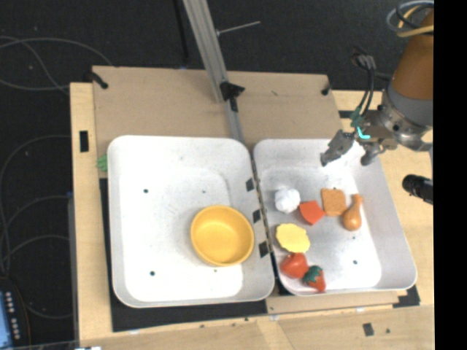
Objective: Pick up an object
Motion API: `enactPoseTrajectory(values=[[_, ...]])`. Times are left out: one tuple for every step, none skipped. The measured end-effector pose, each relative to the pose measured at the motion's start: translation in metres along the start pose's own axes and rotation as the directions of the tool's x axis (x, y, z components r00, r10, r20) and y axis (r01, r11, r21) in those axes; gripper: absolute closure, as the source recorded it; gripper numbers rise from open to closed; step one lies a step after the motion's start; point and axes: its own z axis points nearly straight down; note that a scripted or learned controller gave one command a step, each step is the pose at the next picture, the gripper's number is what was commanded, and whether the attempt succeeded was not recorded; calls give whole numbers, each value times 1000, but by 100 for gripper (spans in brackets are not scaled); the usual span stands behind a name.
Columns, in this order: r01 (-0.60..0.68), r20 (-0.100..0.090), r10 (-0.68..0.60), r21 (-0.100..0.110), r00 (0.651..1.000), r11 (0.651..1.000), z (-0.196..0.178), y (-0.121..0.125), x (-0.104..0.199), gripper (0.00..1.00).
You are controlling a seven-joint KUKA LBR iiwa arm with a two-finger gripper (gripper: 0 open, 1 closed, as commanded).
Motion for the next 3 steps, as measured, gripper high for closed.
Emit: enactPoseTrajectory(values=[[-5, 3, 5, 7, 1000, 1000, 63, -1, 0, 0], [-6, 3, 6, 7, 1000, 1000, 126, -1, -5, 0], [-7, 7, 7, -7, 1000, 1000, 163, -1, -8, 0]])
